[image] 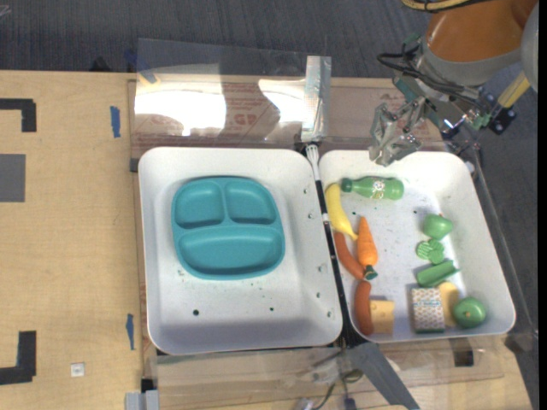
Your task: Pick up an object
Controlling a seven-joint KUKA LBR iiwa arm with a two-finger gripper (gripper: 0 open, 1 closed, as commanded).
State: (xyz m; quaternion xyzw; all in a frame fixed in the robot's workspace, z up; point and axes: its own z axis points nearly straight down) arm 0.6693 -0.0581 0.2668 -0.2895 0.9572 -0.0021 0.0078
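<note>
— Where is the gripper (391,143) placed at present?

— It is seen above the far rim of the right bin (487,229), near that bin's back-left part. Nothing is held between its fingers; whether they are spread or closed cannot be told from this angle.

— Which thing is nearest to be picked?

— The green bottle (373,188). It is laid on its side just nearer the camera than the gripper — almost directly below it in the picture — with its long axis running left to right across the bin.

— So how would the fingers be set?

— A closing across the bottle's short width would probably be needed, front to back.

— Is room left around it?

— Bare white floor is seen to the bottle's right and behind it. On its left, a banana (338,213) is almost touched, and a carrot (366,244) is found just in front. The divider between the bins is close on that side, so an approach from above is judged safest. The teal plate (227,229) in the left bin (162,254) is well apart.
</note>
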